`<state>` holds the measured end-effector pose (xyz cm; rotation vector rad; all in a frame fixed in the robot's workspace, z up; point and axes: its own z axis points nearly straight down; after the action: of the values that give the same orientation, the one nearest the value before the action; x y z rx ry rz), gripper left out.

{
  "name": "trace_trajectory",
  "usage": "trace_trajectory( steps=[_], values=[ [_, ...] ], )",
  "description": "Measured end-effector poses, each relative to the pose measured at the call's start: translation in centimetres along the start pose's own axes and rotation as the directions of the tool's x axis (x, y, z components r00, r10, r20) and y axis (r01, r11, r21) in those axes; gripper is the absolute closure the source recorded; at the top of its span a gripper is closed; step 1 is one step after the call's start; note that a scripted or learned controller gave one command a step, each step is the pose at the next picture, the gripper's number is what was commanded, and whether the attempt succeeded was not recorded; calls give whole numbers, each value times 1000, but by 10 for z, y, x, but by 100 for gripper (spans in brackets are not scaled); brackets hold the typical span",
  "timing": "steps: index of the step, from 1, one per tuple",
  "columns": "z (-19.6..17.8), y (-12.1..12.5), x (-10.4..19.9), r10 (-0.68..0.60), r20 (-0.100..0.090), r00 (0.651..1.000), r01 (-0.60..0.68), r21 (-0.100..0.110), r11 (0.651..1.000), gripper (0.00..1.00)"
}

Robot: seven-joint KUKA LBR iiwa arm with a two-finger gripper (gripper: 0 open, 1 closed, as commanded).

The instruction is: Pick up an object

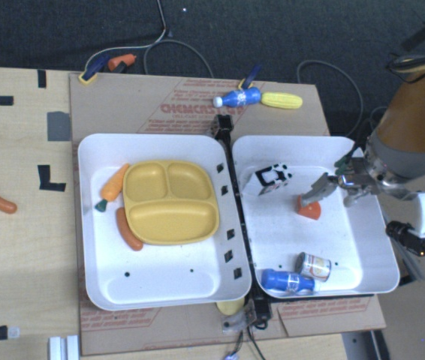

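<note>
Pincer (311,195) low in the right bin (363,235), grip state unclear, orange-red object (309,210) touching at its 6 o'clock, can (314,265) and blue bottle (286,280) further down.

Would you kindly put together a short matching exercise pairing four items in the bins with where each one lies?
Things:
1. yellow divided plate
2. carrot
3. blue bottle
4. black-and-white toy

Places:
A. near front edge of the right bin
B. middle of the left bin
C. upper left part of the right bin
D. left bin, against the plate's left edge

Pairs: 1-B, 2-D, 3-A, 4-C
</note>
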<state>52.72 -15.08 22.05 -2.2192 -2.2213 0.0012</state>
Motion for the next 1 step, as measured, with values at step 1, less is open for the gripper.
trace_trajectory(
  steps=[1],
  values=[
    [140,56,-6,-2,4,1000,2,-8,1000,0]
  ],
)
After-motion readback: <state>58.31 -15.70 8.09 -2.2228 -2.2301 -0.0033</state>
